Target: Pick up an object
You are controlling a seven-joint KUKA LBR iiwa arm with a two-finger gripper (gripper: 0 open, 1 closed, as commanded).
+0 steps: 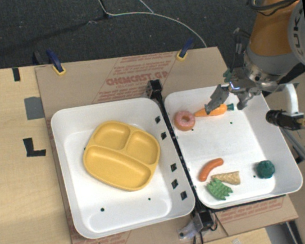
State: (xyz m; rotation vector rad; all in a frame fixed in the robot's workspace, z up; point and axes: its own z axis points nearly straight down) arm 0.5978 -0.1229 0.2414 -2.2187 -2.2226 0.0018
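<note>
Two fingers of my claw (224,102) straddle the carrot (212,111) at upper right, spread open; I should lower squarely, then close.

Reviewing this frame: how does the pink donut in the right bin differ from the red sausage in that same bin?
The pink donut is a round ring with a hole; the red sausage is a long, slightly curved link. The donut lies at the far left of the right bin, next to an orange carrot; the sausage lies near the front, above a green leaf and a tan wedge. Both rest flat on the bin floor.
</note>
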